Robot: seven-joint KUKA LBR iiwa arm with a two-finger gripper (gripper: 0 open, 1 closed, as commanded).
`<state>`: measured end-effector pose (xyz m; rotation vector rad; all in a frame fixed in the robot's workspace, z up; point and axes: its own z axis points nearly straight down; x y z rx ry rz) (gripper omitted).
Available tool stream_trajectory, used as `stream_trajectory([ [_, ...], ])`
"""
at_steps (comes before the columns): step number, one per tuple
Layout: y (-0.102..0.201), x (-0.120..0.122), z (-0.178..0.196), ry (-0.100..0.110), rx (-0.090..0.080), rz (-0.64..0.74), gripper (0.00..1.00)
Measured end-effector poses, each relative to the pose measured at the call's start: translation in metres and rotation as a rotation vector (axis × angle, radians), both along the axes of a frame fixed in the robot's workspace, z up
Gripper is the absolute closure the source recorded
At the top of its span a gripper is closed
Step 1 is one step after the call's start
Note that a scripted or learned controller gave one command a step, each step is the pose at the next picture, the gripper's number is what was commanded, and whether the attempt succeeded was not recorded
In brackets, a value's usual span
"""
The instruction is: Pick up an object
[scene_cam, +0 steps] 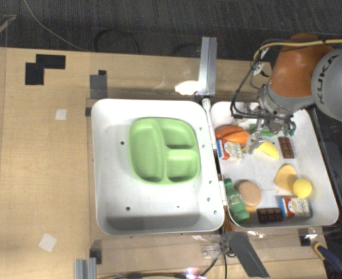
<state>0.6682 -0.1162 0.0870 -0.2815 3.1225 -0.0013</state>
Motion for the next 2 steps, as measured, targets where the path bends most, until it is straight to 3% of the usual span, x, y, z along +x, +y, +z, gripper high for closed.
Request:
stream_trajectory([
  [1, 0.001, 0.007, 0.018, -0.023, -0.002, 0.003, 1.00],
  [2, 0.010, 0.005, 0.106, -0.010, 0.000, -0.014, 1.00],
])
